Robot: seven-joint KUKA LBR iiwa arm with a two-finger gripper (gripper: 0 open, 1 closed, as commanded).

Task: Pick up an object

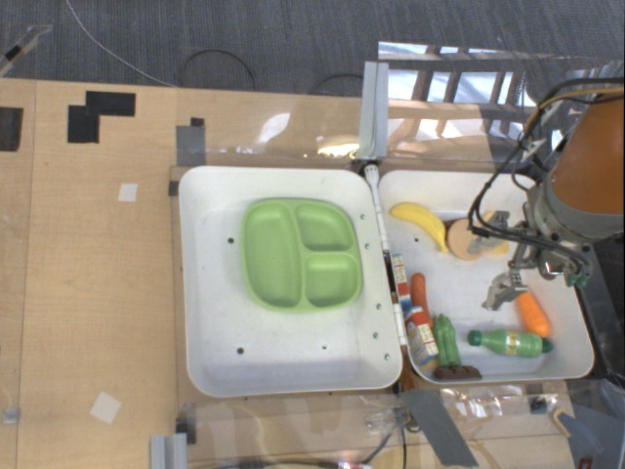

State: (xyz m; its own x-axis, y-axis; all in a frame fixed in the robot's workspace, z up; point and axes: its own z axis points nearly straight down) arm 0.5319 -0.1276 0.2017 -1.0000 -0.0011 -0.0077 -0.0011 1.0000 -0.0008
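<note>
Gripper (504, 291) hangs over the right bin (584, 362), finger state indeterminate, just left of the toy carrot (533, 313): probably light, rigid, smooth plastic, likely to slip, so best pinched across its thicker middle.

**Where things sit on my bench**

I see two bins side by side. The left bin (210, 360) holds a divided plate (301, 253) near its middle. The right bin (576, 360) holds the rest: a banana (418, 221) at the back left, a round disc (467, 239) just right of it, a carrot (532, 313) to the right, a bottle (508, 342) lying in front of the carrot. The gripper (508, 286) hangs just left of the carrot, behind the bottle.
</note>
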